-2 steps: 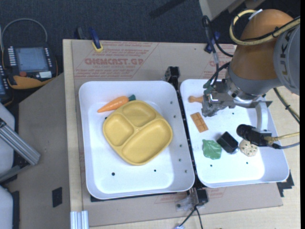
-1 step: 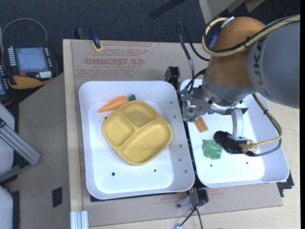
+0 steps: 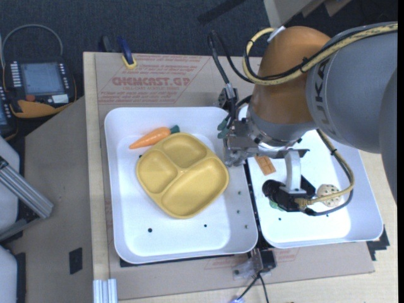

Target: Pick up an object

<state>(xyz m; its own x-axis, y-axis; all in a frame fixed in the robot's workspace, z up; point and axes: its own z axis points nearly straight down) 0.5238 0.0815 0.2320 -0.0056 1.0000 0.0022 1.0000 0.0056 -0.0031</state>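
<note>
White plastic forms the 2 shallow bins side by side on the bench. The left bin (image 3: pixel 126 191) fills the middle of the frame and the right bin (image 3: pixel 328 227) sits at lower right. In the left bin a yellow plate (image 3: pixel 183 175) with 3 compartments lies flat, a little right of the bin's centre. An orange carrot (image 3: pixel 150 137) with a green top lies at the plate's upper left, close against its rim. The grey arm (image 3: pixel 360 87), with its orange band, reaches in from the right. The gripper (image 3: pixel 232 147) hangs over the seam between the 2 bins, just beside the plate's upper right rim. Whether it is open or closed cannot be told from this angle. In the right bin a small orange piece (image 3: pixel 266 165) lies near the left wall, and a round tan object (image 3: pixel 327 193) sits toward the bin's middle.
</note>
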